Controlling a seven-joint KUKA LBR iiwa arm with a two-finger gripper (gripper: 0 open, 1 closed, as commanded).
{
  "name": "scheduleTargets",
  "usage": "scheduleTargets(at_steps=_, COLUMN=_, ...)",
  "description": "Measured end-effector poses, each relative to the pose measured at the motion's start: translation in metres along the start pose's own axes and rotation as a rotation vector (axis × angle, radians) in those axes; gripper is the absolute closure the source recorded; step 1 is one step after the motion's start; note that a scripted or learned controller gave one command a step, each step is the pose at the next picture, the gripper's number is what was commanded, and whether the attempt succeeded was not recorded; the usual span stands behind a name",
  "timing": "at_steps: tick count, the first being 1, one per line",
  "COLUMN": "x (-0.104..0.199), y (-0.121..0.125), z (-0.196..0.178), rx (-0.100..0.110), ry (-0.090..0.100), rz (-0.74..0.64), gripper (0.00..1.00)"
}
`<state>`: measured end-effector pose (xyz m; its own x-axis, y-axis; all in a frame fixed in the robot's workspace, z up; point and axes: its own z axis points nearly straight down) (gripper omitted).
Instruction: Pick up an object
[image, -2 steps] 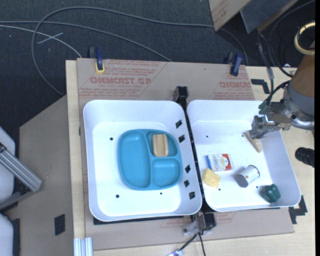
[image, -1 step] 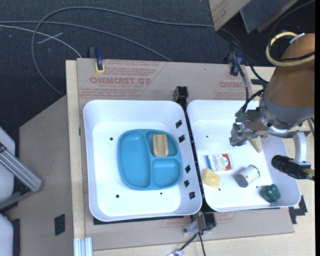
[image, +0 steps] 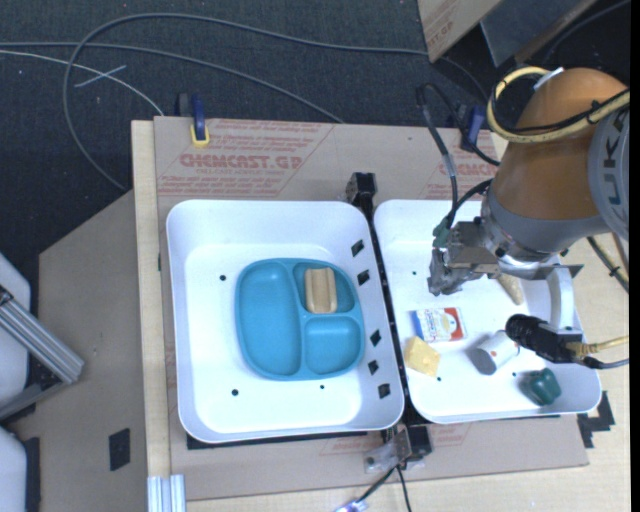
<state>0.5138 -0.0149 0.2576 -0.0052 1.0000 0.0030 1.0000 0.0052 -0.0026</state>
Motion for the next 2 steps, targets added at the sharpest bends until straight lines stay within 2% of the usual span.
scheduleTargets(at_steps=2, x=0.103, y=-0.022, z=0.016, rx=0.001, ry=0.001, rz=-0.001, gripper=1.00)
